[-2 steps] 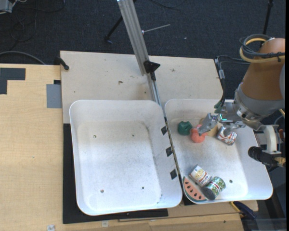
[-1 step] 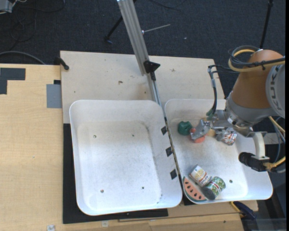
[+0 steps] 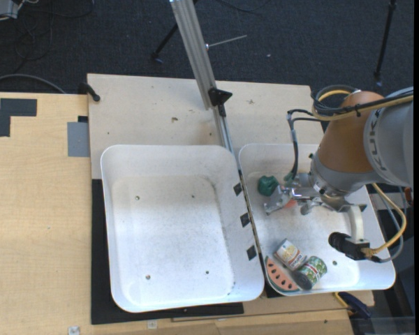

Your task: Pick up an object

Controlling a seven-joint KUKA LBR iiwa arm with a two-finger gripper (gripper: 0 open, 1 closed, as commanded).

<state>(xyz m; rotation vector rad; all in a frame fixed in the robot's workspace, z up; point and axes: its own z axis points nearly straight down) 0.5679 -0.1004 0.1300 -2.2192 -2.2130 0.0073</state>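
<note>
My arm reached in from three o'clock, the orange band bulging above the wrist, and my claw point(image 3: 283, 202) hung low over the right bin point(image 3: 377, 274), in its upper half. How far the claw stood open I cannot tell from this slant, nor could I make out anything caught in it.

A small green object point(image 3: 267, 184) lay on the bin floor at about eleven o'clock from the claw, just beside it but apart. Down toward six o'clock, near the bin's front rim, a watermelon slice point(image 3: 281, 276) lay against the edge. Touching it at one o'clock sat a small packet point(image 3: 290, 252) and a green can point(image 3: 313, 268) on its side.

The left bin point(image 3: 169, 225) lay at nine o'clock from me, its rim meeting the right bin's along the middle. A slanted metal rail point(image 3: 197, 54) rose from the bench point(image 3: 153, 110) at twelve o'clock.
</note>
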